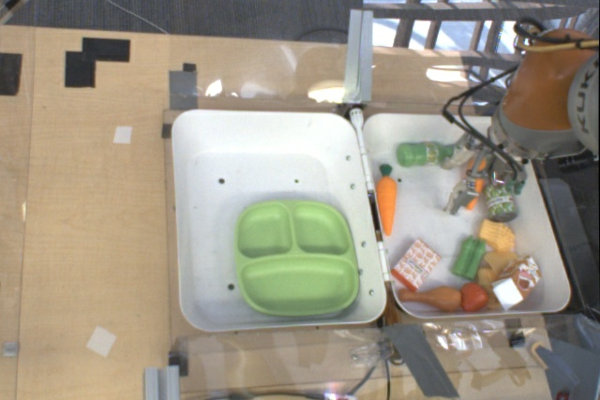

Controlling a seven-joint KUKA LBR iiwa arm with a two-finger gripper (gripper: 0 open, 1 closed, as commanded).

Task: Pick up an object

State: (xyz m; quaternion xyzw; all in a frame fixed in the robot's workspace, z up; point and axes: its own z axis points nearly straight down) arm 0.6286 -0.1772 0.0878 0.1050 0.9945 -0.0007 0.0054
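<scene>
Holding green divided plate: left bin. Right bin: carrot, green bottle, assorted toys. Pincer grip unclear.

The arm comes in from the right at the far side of the scene, its orange band uppermost with the grey casing just beside it. Black cables loop off the wrist (several of them). Below hangs the gripper, pointing down and leftward, low.
</scene>
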